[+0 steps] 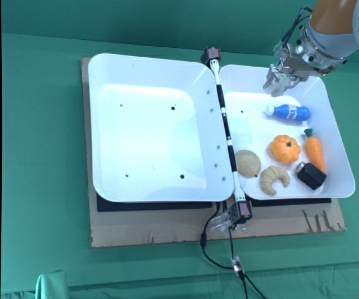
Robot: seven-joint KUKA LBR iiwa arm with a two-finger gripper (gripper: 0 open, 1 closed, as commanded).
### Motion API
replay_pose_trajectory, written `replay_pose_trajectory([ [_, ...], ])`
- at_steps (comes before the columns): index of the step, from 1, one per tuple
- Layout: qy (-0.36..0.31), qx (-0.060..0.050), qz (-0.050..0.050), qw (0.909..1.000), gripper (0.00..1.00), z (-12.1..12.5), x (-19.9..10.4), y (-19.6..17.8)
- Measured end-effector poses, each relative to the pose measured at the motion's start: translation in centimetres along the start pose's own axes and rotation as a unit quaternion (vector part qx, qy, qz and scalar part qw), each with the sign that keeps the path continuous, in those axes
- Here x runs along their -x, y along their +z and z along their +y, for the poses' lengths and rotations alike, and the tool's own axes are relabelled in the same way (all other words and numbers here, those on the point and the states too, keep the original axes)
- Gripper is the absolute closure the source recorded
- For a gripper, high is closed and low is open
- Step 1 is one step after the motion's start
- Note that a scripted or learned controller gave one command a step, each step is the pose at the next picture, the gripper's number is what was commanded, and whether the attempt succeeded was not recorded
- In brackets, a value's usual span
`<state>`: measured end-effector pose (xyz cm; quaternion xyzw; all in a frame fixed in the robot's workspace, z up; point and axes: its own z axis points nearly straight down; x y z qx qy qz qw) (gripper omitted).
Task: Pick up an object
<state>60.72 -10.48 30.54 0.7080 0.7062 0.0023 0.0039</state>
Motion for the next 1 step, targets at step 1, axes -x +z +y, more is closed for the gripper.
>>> replay_pose_trajectory([
  [1, 0.000, 0.002, 0.000, 1.0000, 1.00, 0.52, 0.13, -6.64],
])
